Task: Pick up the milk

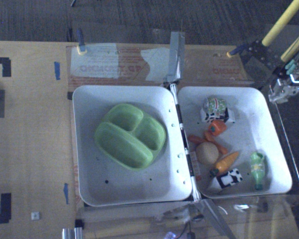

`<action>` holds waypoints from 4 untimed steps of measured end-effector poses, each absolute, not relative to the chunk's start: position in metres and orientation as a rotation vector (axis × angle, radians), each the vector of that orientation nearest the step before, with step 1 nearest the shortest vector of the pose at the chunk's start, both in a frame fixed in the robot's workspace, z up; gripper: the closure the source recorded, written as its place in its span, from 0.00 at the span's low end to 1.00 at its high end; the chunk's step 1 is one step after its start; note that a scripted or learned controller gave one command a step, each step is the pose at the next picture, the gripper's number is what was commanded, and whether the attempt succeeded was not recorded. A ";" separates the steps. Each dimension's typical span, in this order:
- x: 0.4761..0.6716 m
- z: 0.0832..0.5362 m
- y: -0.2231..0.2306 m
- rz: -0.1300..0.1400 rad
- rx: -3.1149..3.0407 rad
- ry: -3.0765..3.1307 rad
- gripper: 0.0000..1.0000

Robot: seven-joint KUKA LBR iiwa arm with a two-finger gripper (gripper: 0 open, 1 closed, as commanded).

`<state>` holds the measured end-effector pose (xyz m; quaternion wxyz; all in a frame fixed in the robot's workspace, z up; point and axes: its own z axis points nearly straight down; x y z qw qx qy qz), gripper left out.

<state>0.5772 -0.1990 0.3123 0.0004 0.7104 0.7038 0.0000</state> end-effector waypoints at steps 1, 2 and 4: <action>0.525 0.340 -0.210 0.000 2.180 2.261 1.00; 0.480 0.362 -0.224 0.000 2.133 2.305 1.00; 0.497 0.331 -0.223 0.000 2.300 2.140 1.00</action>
